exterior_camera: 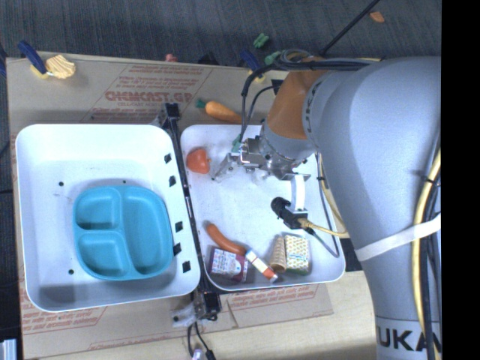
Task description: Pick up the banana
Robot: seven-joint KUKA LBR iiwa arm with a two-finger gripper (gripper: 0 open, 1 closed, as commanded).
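The end effector (225, 167) hangs low in the right bin (330, 270), its grip state unreadable, beside a tomato (198, 160). No banana is recognisable there, so it may close on the wrong item

Both bins, the left bin (45, 148) and the right bin (251, 208), look like smooth white plastic with a soft sheen, and the blue divided tray (124, 231) in the left one is glossy moulded plastic. They rest on matt brown cardboard (127, 88) printed in red, with dark, ribbed, matt flooring (112, 13) past its far edge. The arm (382, 163) has a smooth satin grey shell and an orange band (289, 107) of similar finish, while the gripper (241, 160) looks like dull bare metal.
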